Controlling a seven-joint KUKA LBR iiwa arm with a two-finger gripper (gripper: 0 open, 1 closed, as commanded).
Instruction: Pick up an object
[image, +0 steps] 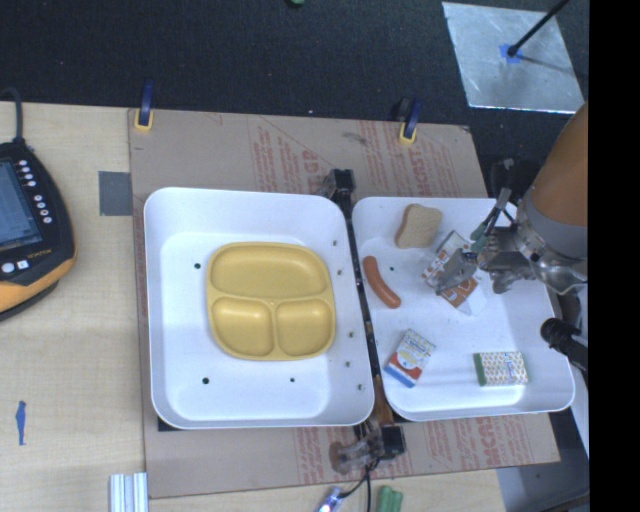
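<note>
The right bin holds a slice of bread, a reddish sausage, a small white, blue and red carton and a green speckled block. My gripper reaches in from the right and sits low in the middle of this bin. A small orange and white packet lies right under its tip, partly covered by it. I cannot make out whether the packet is held or just lying there. The sausage is a short way to the gripper's left, and the bread is just behind it.
The left bin carries a yellow divided plate. A teach pendant lies on the bench at far left. Blue clamps pin the cardboard at the back. The grey and orange arm hangs over the right bin's far right corner.
</note>
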